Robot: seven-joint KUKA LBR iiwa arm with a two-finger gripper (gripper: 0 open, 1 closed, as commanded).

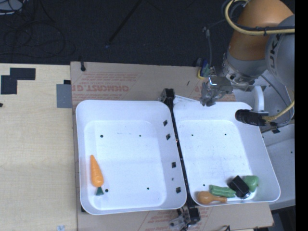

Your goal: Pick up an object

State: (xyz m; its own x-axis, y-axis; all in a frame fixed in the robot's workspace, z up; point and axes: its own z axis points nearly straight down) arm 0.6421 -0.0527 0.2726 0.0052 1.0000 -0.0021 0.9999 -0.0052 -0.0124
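Hovering gripper (209,100) — (right bin's (260,143) rear edge)

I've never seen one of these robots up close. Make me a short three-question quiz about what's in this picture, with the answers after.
1. True or false: the toy carrot lies in the left bin.
2. Where in the right bin is the cluster with the black block? A) far edge B) middle C) near right corner
3. Fill in: the gripper hangs over the right bin's ____ edge.

Key
1. True. It lies near that bin's left wall, green top toward the camera.
2. C. The block sits with a green pod-like toy, a green rounded piece and an orange-tan pear-shaped toy.
3. Far, well apart from all the toys.
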